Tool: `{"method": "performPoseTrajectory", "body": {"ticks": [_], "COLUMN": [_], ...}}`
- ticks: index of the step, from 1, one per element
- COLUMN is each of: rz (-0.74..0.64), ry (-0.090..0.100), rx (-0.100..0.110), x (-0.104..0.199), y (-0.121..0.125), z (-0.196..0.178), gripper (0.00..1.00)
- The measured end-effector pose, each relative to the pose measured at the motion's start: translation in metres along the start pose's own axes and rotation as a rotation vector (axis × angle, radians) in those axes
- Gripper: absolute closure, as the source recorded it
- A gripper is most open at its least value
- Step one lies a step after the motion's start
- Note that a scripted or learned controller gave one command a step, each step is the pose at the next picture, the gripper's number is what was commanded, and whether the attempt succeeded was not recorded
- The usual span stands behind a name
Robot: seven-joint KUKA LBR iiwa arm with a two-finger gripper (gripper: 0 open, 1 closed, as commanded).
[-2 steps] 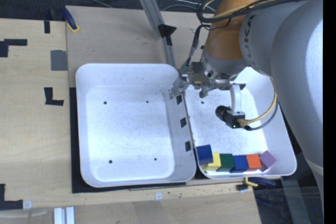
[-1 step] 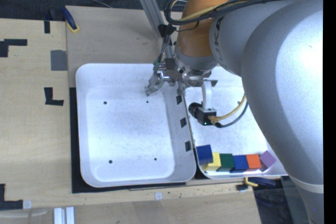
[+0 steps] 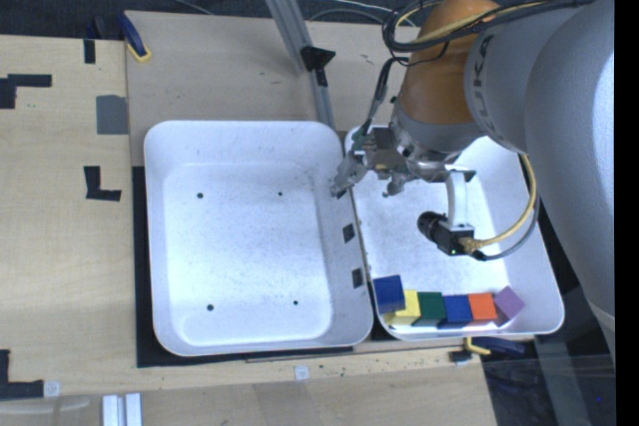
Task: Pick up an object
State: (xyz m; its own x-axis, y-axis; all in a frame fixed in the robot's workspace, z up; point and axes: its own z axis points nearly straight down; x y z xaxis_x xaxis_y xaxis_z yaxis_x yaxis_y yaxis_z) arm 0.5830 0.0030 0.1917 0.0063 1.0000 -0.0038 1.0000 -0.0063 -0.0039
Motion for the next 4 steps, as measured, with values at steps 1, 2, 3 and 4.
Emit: {"method": "performPoseTrajectory", "body": {"ticks": [1, 2, 3, 4], "rz": [-0.017, 0.003, -0.006, -0.008], "ry": [0.007, 0.000, 0.003, 0.004], "rx": [-0.006, 0.003, -0.003, -0.001], "x": [0.083, -0.043, -0.062, -0.060], "y": [-0.012, -0.099, -0.046, -0.048], "z": [-0.041, -0.010, 0.001, -0.009], "gripper": [0.00, 0.00, 0.00, 1.00]}}
